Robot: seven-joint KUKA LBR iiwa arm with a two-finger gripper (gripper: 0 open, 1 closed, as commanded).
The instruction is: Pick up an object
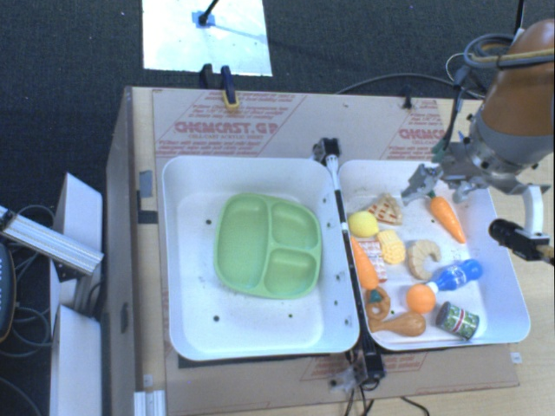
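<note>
Now the hand (442, 183), fingers spread and pinching nothing, is held over the right bin's (512, 306) far edge; the carrot (447, 218) should be straddled squarely before closing.

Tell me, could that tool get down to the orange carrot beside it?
Probably yes. The tool hovers just left of the carrot, which lies on bare bin floor with nothing on top and a clear gap to the croissant.
</note>
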